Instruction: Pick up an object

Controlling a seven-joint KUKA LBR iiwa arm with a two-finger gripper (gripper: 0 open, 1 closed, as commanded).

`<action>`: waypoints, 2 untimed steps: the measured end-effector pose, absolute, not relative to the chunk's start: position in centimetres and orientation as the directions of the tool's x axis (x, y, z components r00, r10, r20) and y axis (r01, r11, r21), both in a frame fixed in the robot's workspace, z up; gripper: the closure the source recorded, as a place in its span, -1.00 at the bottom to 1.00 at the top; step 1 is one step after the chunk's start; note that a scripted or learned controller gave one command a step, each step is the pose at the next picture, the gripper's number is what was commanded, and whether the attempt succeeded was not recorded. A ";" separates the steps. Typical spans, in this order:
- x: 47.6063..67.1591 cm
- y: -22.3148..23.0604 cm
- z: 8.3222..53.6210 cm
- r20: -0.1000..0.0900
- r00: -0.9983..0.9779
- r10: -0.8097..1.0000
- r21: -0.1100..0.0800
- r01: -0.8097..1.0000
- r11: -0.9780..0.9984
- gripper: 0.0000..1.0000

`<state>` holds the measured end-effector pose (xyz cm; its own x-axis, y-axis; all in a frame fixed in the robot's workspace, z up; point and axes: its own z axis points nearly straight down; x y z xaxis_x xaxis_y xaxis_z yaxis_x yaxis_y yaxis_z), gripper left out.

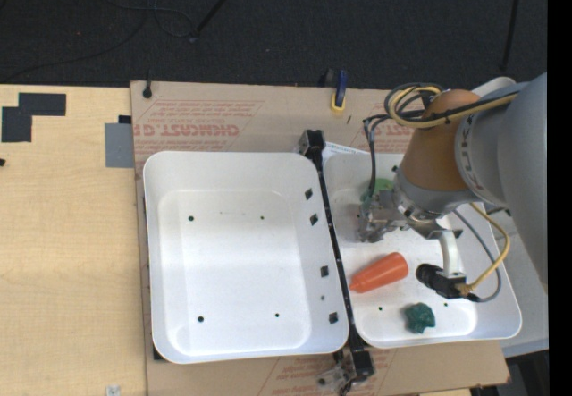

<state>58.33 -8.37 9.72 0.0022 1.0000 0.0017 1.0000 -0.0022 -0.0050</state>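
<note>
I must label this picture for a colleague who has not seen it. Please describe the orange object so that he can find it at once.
Look at the right bin, the one under the arm. The orange object lies on its floor close to the divider between the bins, below the gripper. It is long and tapered like a carrot, while its nearest neighbour, the green lump, is small and rounded.

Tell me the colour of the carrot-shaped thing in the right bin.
Orange; the carrot-shaped thing shows in the camera view.
</note>
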 end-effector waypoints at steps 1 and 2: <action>60.2 -9.6 15.3 -0.001 0.000 1.000 0.003 1.000 0.000 1.00; 62.5 -8.4 8.5 -0.001 -0.001 1.000 -0.001 1.000 0.001 1.00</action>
